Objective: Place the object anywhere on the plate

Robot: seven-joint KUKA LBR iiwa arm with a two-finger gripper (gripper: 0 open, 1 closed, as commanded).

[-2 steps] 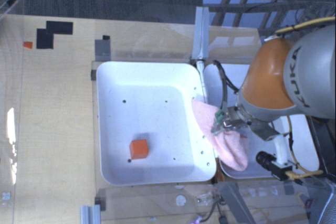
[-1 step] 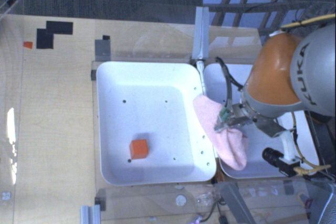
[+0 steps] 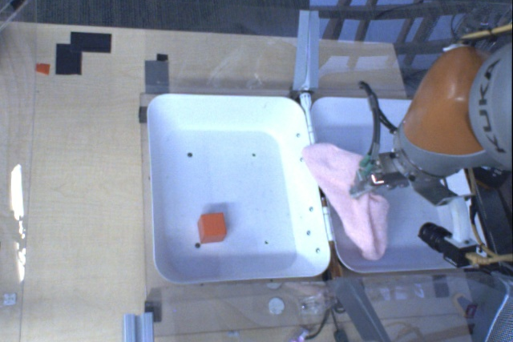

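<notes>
The bench [image 3: 80,196] carries two shallow white bins side by side. The left bin [image 3: 232,132] holds a small orange block [image 3: 212,227] near its lower left corner. The right bin [image 3: 345,120] sits under the grey arm with its orange band [image 3: 445,112].

The gripper [image 3: 375,176] is at the top of a pink cloth [image 3: 353,200]; the cloth appears pinched there, but how far the end effector is closed cannot be read from this angle.

The cloth is soft, pale pink and loosely folded. It drapes over the shared wall between the bins, one corner reaching into the left bin, the bulk hanging down into the right bin.

Risks:
- No plate is identifiable, so the target position is uncertain.
- The pinch looks shallow, so the cloth may slip free on lifting.
- The trailing fabric may snag on the dividing wall.
</notes>
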